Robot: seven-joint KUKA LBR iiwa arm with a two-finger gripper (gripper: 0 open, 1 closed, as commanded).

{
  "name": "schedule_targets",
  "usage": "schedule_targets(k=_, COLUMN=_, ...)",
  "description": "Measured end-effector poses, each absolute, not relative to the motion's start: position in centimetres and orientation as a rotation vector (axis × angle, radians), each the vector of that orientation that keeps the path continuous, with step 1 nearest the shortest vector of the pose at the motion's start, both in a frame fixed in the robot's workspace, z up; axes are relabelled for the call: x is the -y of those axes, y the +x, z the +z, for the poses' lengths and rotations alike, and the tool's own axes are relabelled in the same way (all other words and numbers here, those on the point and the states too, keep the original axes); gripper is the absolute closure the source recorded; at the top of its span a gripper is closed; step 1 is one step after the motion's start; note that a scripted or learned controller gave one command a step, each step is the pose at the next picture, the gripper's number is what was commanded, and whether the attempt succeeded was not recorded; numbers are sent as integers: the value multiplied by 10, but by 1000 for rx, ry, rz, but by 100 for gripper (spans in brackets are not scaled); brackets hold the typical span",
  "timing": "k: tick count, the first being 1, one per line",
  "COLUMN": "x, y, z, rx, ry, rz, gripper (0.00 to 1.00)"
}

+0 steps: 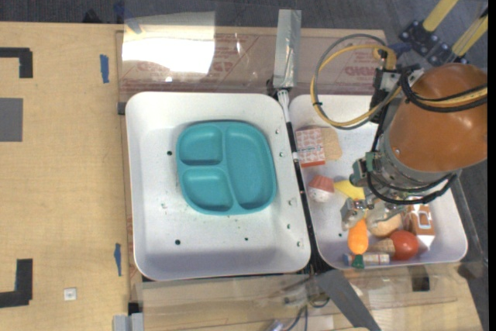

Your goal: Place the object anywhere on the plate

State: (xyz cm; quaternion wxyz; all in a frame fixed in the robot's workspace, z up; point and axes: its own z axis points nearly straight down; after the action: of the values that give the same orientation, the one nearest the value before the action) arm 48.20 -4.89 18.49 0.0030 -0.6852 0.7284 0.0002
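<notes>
Camera view showed my arm (434, 120) reaching down into the right bin (457, 244), my gripper (370, 207) low among the toy foods there. Whether my jaws were spread or closed on anything, I could not tell. An orange carrot (357, 236), a red tomato (405, 245) and a small printed box (309, 146) lay in that bin. The teal plate (227, 167) sat in the left bin (155, 244).

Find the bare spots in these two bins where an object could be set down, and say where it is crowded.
The teal plate has three bare compartments. White floor of the left bin rings it, widest along the near edge. The right bin is crowded: toy food such as the carrot and tomato clusters under the gripper.
</notes>
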Motion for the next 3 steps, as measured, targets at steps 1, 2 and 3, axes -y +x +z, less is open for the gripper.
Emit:
schedule_targets(k=1, x=2, y=583, z=185, rx=-2294, ry=-2136, rz=3, gripper=100)
schedule_targets(k=2, x=1, y=639, z=185, rx=-1994, ry=-2417, rz=0, gripper=100)
schedule_targets(k=3, x=-57, y=667, z=216, rx=-1673, ry=-2648, rz=-1, gripper=100)
